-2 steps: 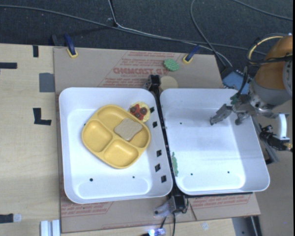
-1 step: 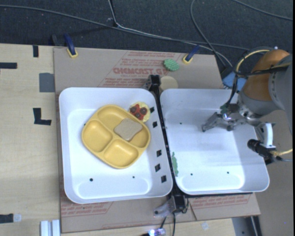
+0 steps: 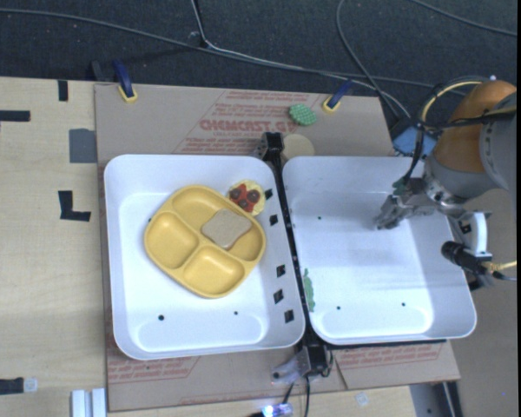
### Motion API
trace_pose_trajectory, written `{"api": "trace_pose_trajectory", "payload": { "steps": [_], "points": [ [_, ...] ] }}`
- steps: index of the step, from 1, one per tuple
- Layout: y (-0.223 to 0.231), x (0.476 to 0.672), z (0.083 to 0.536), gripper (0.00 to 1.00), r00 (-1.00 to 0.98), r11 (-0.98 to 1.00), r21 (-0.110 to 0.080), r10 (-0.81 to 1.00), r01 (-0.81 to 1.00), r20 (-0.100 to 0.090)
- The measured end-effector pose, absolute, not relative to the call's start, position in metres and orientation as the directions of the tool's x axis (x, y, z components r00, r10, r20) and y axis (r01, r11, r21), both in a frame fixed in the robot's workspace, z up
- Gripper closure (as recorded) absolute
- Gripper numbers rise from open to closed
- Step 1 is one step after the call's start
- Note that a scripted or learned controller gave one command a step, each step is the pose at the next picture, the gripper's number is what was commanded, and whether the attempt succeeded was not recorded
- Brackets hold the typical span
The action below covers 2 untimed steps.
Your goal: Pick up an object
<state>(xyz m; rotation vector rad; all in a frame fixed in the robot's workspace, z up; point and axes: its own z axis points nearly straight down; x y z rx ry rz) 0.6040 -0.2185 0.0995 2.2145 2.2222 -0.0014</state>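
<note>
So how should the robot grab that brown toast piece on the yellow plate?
Probably by its two opposite edges, coming straight down from above. The toast lies flat in a section of the yellow plate, whose raised ridges beside it would block a sideways approach. It looks thin, so the gripper, now over the right bin, would need to reach low around it.

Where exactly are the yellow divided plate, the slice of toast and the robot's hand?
yellow divided plate (image 3: pixel 175 235): camera view, bare left compartment.
slice of toast (image 3: pixel 226 228): camera view, middle of its top face.
hand (image 3: pixel 389 220): camera view, at the fingertips, over the right bin.
</note>
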Motion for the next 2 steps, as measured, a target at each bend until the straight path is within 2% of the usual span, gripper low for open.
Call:
{"api": "trace_pose_trajectory", "payload": {
  "steps": [2],
  "points": [
    [-0.211, 0.602, 0.208, 1.0, -0.001, 0.001, 0.005, 1.0, 1.0, -0.002]
  ]
}}
